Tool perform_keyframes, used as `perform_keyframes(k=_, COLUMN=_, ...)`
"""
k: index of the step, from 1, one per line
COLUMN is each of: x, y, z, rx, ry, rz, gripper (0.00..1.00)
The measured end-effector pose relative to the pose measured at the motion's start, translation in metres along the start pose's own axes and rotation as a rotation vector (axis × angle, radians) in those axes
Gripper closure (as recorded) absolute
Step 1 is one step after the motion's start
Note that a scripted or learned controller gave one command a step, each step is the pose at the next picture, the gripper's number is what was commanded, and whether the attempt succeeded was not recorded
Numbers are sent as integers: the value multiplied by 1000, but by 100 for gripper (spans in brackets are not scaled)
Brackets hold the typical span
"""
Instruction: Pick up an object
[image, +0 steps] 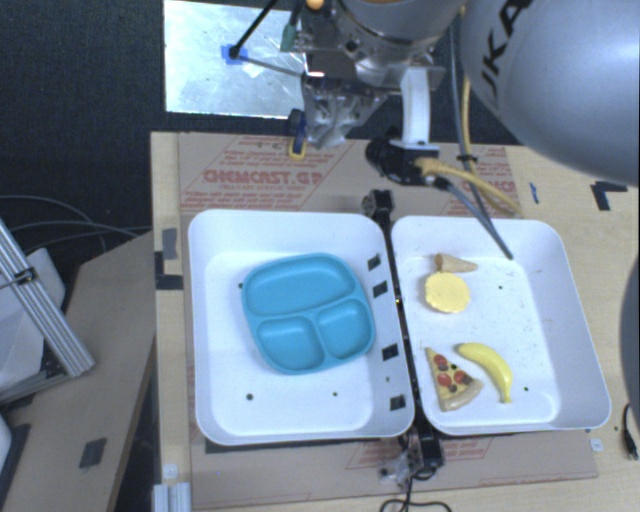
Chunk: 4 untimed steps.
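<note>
The right bin (560, 300) holds several toy foods: a yellow round piece (447, 293), a small tan wedge (456, 264) just behind it, a pizza slice (451, 379) and a banana (489, 369) at the front. A blue divided plate (305, 310) lies in the left bin (215, 330). My gripper (327, 118) hangs high at the back of the bench, beyond the left bin's far right corner and well away from every object. Nothing shows in its grasp.
The grey arm fills the top right of the view. Yellow and grey cables (470, 185) trail from it over the right bin's back edge. A black hinge strip (388, 300) runs between the bins. A metal frame (35, 310) stands at the left.
</note>
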<state>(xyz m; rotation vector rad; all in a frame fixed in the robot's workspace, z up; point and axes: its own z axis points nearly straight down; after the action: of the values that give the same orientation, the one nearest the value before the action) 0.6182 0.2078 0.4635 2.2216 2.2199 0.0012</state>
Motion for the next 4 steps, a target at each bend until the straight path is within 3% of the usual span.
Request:
perform_keyframes(k=1, x=-6, y=-25, z=15, rx=2, ry=0, rz=-1, gripper=100)
perform_keyframes(k=2, x=28, y=-36, z=124, rx=5, ry=-1, rz=-6, gripper=100)
perform_keyframes(k=3, x=26, y=33, z=268, rx=0, ry=-1, rz=-1, gripper=100)
perform_keyframes(k=4, x=-27, y=-24, z=308, rx=7, ry=-1, rz=1, gripper=100)
